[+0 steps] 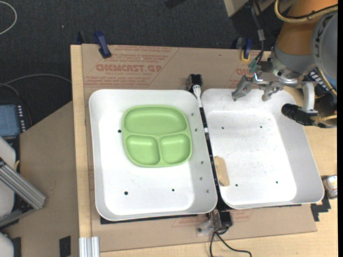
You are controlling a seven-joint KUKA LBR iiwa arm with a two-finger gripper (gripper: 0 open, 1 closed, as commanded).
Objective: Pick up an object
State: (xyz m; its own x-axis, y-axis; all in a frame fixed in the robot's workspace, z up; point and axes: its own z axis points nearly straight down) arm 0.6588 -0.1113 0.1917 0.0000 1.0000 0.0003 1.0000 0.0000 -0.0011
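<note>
— What lies in the left bin (pixel 107 159)?

— A pale green divided plate (pixel 157 135), rounded at the corners, with one long compartment across the top and two smaller ones below. It sits flat in the upper middle of the bin, clear of the walls.

— And the arm?

— The grey arm (pixel 308 31) with its orange band enters from the upper right and hangs over the far edge of the right bin (pixel 257 159). The gripper (pixel 253 91) points down toward that bin's top rim, well apart from the plate.

— Its jaws?

— Spread apart, with nothing between them.

— Anything else there?

— A small tan piece (pixel 222 171) lies against the right bin's left wall, on the table's (pixel 161 63) brown board.
</note>
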